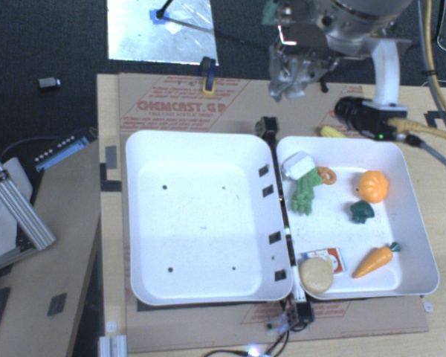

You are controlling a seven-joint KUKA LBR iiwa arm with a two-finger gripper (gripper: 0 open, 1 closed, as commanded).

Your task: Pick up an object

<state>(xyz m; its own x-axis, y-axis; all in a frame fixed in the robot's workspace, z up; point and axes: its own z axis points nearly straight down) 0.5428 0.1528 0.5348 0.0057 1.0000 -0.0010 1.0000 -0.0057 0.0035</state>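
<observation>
My gripper (291, 88) hangs high above the bench, beyond the far rim of the right bin (416, 222), over the cardboard. The right bin holds several objects. A white block (296, 163) and a green leafy toy (305, 192) lie near its left wall, with a small orange ring (326, 175) beside them. An orange round fruit (372, 186) and a dark green piece (361, 211) sit toward the right. A carrot (373, 260), a red and white box (329, 259) and a tan round disc (317, 275) lie along the near side.
The left bin (201, 214) stands beside the right one, joined by a black clipped divider (279, 199). A yellow object (331, 133) lies just outside the right bin's far rim. A metal sheet (162, 19) lies on the floor behind.
</observation>
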